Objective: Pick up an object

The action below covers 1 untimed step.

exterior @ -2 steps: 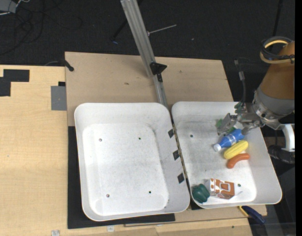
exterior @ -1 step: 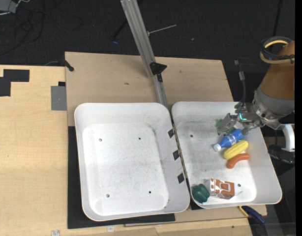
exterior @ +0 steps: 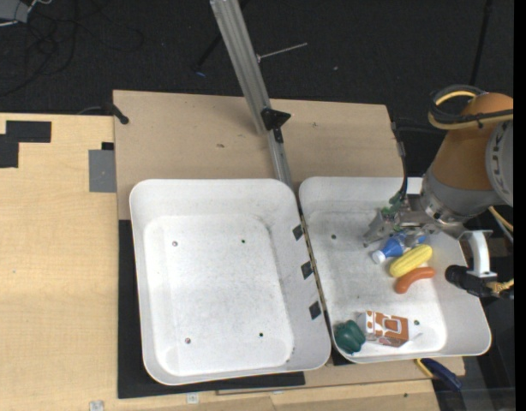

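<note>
Over the right-hand shallow white plastic bin, close to its far right wall, the grey two-finger gripper sits low on the grey KUKA arm with the orange band. Whether the tool is spread or pressed together cannot be told at this angle; nothing shows pinched in it.

Just beneath and nearer the camera than the gripper lies a tight cluster: small blue cylindrical object, yellow oblong plastic piece touching it, orange-red oblong piece just beside the yellow one. Well apart from that cluster, by the bin's near wall, lie a dark green rounded lump and an orange-and-white printed carton, side by side.

Left-hand white bin adjoins the right bin along the shared divider.

Judgement: step in hand is the descent or grasp attempt on the cluster, likeliest target the blue cylinder. No lift accomplished yet. Next move calls for closing squarely on one item without snagging its neighbours, then a straight lift to confirm the hold.
</note>
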Each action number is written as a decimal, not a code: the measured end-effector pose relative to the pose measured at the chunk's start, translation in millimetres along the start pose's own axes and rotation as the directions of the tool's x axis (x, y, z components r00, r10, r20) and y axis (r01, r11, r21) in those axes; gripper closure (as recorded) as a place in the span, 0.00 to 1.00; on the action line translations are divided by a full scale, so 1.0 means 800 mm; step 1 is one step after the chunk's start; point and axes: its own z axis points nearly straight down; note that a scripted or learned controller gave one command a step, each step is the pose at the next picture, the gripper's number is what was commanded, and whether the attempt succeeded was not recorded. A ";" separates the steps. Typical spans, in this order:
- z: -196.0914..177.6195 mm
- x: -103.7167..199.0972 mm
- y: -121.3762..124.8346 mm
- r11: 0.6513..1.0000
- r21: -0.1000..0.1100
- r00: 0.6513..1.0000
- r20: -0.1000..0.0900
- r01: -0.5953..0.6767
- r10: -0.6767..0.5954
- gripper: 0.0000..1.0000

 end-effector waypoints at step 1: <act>0.032 -0.003 0.008 1.000 -0.027 1.000 0.009 -0.001 0.002 0.00</act>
